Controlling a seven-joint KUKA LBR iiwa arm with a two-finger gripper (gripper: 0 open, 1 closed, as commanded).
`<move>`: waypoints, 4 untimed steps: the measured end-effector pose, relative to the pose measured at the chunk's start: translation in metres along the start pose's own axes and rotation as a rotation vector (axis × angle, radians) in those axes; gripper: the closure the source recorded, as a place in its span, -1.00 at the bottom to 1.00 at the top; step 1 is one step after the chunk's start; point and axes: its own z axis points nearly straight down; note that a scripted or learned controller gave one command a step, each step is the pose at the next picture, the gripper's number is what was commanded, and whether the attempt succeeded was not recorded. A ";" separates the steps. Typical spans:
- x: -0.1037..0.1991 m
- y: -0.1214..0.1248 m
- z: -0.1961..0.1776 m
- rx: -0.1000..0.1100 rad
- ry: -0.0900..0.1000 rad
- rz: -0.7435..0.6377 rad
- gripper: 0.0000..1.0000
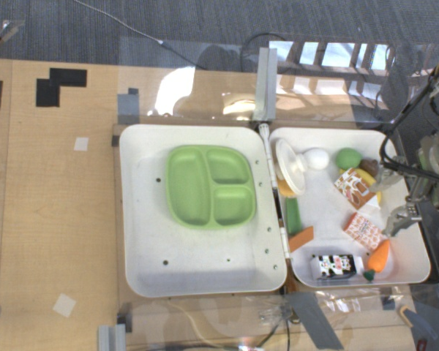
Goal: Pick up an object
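The right bin [418,269] holds several small things. A white cup [289,168] lies on its side at the left wall, with a white ball [318,158] and a green ball [347,158] beside it. A brown-and-white packet [353,186] rests against a yellow banana [366,175]. Nearer the front lie a red-and-white carton [364,230], an orange carrot [380,256] and a black-and-white box [334,265]. My gripper [390,205] hangs over the bin's right side, open, just right of the red-and-white carton, with nothing between its fingers.
A green block [293,212] and an orange block [301,238] lie along the right bin's left wall. The left bin [139,218] holds a green divided plate [209,186]. The arm [433,159] and its cables come in over the right edge.
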 end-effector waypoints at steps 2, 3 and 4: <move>-0.021 0.016 0.178 0.001 -0.006 -0.006 -1.00; -0.109 -0.030 0.189 0.001 -0.005 0.019 -1.00; -0.096 0.040 0.187 -0.001 -0.007 -0.089 -1.00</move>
